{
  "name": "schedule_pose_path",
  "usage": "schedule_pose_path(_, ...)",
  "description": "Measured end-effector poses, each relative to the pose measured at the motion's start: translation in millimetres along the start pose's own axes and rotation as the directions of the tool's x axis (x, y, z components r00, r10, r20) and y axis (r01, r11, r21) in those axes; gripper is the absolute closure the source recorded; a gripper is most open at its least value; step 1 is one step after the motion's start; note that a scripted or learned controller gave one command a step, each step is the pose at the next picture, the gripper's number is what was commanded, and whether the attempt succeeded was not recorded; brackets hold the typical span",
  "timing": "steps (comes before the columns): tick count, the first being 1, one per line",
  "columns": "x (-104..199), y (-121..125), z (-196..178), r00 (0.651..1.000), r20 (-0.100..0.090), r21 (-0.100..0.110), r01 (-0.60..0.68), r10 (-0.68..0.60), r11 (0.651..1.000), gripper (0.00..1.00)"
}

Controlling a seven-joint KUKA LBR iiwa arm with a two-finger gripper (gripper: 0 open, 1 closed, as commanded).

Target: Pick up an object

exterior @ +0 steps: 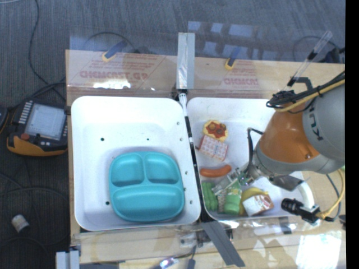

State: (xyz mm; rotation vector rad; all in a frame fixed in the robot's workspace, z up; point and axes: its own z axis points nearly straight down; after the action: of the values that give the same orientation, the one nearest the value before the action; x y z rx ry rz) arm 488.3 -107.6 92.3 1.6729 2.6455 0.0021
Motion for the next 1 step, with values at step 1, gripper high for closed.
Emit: schedule_pose_path(1, 3.7, -3.0, -58.4, 0.991, -0.011, 0.016, -0.131, 0.131, 0.991, 0.0)
